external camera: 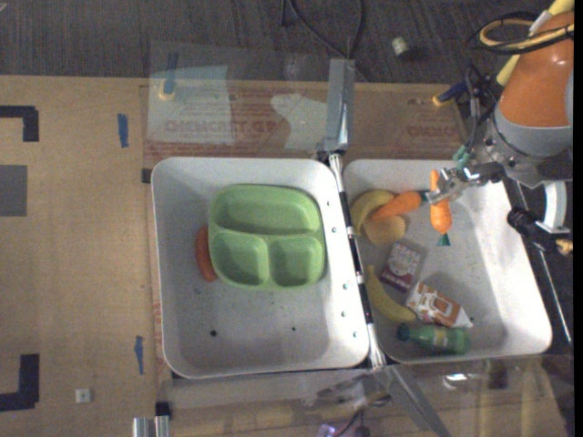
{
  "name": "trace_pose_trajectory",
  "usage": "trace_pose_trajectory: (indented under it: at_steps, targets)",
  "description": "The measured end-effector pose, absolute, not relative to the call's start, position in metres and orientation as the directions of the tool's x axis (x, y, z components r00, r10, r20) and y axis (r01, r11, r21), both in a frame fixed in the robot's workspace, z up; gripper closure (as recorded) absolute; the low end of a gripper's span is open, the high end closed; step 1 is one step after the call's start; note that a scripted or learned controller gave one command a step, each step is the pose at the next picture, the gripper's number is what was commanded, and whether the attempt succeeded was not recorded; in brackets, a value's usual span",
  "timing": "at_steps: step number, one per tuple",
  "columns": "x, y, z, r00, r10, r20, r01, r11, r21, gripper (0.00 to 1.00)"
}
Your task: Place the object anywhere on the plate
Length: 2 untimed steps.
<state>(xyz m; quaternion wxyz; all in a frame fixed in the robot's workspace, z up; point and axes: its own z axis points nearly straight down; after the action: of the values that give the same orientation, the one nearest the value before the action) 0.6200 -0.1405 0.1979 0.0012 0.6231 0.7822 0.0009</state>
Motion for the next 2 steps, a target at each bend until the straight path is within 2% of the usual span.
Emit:
trace_pose_trajectory:
  at_steps: [1,2]
  targets:
    - [0.616,-0.058,0.211,-0.372,0.928,0.001,0.928,0.372,0.001,1.0]
    - [0.633,0.011,0.209,-0.355,0.935,-0.002,0.935,0.355,0.004,1.0]
